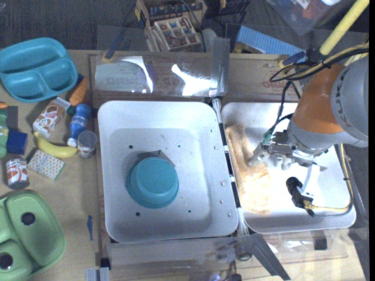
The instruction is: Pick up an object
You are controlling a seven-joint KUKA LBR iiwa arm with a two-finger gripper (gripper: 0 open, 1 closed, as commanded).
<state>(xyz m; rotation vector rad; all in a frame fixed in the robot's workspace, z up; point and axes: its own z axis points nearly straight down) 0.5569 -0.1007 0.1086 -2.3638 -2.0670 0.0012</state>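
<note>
A teal bowl (153, 182) lies upside down in the left white bin (117, 127), a little left of the bin's middle. In the right white bin (343, 215) a tan, cloth-like thing (251, 183) stretches along the left side. My gripper (261, 155) hangs low over the upper part of that tan thing, with the grey arm and its orange band (319, 107) reaching in from the right. Whether it touches the tan thing cannot be made out.
Left of the bins the bench bears a teal divided plate (36, 69), a banana (54, 146), a small carton (49, 117), a blue bottle (78, 122), a can (87, 142) and a green tray (26, 233). Boxes and clutter stand behind the bins.
</note>
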